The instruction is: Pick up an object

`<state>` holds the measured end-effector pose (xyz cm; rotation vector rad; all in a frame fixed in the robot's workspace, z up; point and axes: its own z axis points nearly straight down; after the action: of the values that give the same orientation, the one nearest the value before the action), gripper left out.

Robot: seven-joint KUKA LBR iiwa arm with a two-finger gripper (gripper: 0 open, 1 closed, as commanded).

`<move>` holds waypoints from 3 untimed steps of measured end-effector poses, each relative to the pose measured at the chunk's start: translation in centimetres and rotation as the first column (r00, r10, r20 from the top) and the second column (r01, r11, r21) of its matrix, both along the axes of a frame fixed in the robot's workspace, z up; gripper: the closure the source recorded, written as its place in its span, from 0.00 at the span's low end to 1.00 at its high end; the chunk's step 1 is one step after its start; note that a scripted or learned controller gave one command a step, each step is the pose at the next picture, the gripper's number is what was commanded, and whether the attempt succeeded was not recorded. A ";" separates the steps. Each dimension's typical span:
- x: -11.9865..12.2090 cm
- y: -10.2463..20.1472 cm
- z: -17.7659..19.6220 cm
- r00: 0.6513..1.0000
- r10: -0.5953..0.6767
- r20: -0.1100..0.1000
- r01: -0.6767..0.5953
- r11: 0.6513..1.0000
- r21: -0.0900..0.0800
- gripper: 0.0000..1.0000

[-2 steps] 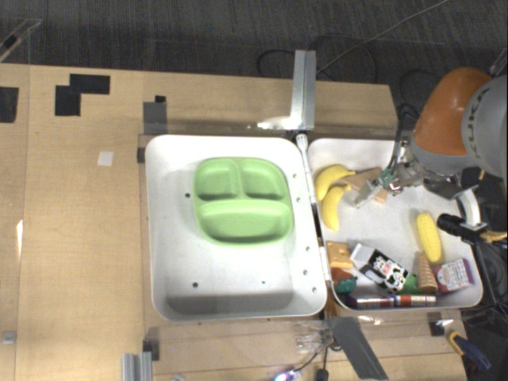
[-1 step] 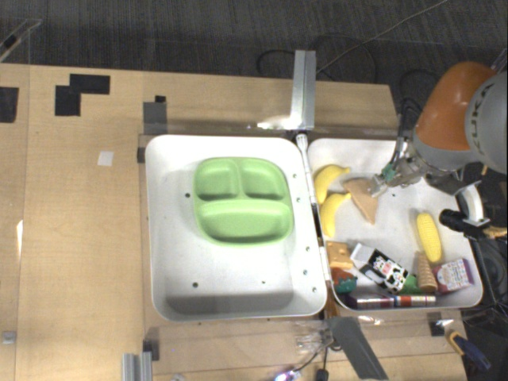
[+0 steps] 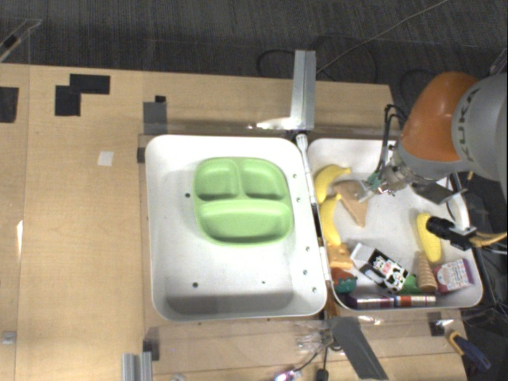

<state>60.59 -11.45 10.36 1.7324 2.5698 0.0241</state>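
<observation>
As the arm reached in from the right edge of the bench, you saw the gripper [image 3: 379, 182] low over the far part of the right bin [image 3: 381, 151], its tips just beside a tan wedge [image 3: 354, 205]. Whether it was parted or closed you could not tell; nothing showed between its tips. The wedge lay toward the bin's left wall from the gripper, its point directed at the near edge, and it touched a banana [image 3: 327, 205] whose long axis ran from far edge to near edge along that wall. A second banana [image 3: 429, 240] lay by the right wall, and small packets and a marker [image 3: 394, 300] crowded the near edge. The left bin [image 3: 171, 236] carried a green divided tray [image 3: 241, 199]. You would judge the wedge the nearest candidate, a short shift leftward and down.
</observation>
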 end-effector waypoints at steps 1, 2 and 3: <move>3.1 6.3 8.4 0.999 -0.032 -0.035 0.033 0.999 0.011 1.00; 3.1 6.3 8.3 0.999 -0.032 -0.036 0.032 0.999 0.011 0.00; 2.1 1.8 -1.3 0.999 -0.036 -0.029 0.036 0.999 0.010 0.00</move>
<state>62.64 -9.67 9.01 1.7953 2.5625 0.0107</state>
